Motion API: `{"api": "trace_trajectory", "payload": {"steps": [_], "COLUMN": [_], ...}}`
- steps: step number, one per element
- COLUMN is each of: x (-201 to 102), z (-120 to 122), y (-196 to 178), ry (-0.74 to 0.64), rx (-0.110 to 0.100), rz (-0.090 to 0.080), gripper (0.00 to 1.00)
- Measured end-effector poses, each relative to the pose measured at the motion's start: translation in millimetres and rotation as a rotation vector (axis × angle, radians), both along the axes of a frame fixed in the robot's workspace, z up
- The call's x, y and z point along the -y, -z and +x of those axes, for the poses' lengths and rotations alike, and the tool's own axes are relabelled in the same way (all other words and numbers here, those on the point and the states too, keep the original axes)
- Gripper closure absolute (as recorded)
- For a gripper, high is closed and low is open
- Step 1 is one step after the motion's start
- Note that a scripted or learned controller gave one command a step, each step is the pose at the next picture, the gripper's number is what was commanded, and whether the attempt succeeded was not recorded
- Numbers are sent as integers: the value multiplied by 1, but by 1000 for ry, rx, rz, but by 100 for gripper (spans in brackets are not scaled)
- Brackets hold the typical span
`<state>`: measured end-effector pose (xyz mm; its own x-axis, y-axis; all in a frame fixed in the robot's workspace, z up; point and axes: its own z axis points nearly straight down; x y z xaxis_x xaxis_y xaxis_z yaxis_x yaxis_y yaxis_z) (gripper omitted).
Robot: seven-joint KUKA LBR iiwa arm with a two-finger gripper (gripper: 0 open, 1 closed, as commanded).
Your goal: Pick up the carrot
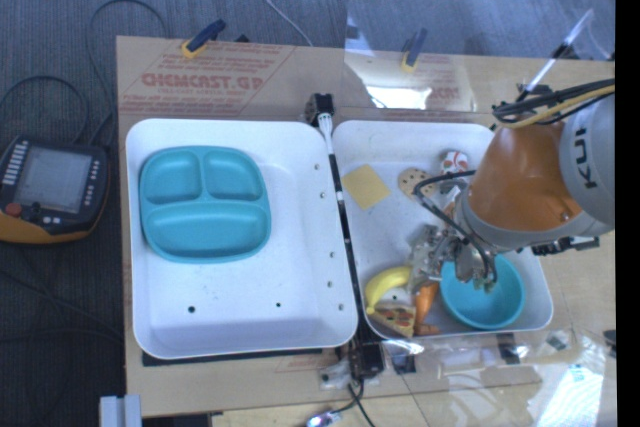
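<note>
Right now I see the arm [530, 180] reaching in from the right over the right bin [345, 245], its orange band sitting above the bin's middle. The tool [452, 260] hangs low over the bin's front half, just above the blue bowl's left rim. Cables and metal parts crowd the wrist, and I cannot tell how the tool stands or whether it grips anything.

The carrot [426, 300] lies near the front wall of the right bin, a short orange piece tilted slightly, just below the tool. It sits between the banana [385, 285] on its left and the bowl [485, 300] on its right, close to both. A pizza slice [397, 319] lies at the front edge, touching or nearly touching the banana and just beside the carrot's lower end.

Farther back in the same bin I see a yellow square [365, 186], flat on the floor, and a small round cracker-like piece [412, 180] beside it. A small white and orange thing [454, 159] lies near the back wall, partly behind the arm.

The left bin [300, 295] holds a blue tray [204, 203] with three compartments, set toward its back left. Both bins rest on the table [215, 80]. A pendant [50, 185] lies on the floor to the left.
</note>
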<state>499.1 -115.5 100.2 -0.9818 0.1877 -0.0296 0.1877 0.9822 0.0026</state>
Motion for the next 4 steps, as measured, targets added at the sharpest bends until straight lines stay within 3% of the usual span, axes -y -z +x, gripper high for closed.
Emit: {"api": "trace_trajectory", "payload": {"steps": [1, 2, 3, 4], "x": [-38, -37, -22, -19], "z": [-13, -14, -11, 0], "y": [-82, -81, -18, 3], "ry": [402, 404, 307, 285], "rx": [-28, -31, -23, 16], "rz": [8, 7, 10, 5], "gripper": [100, 0, 0, 0]}}
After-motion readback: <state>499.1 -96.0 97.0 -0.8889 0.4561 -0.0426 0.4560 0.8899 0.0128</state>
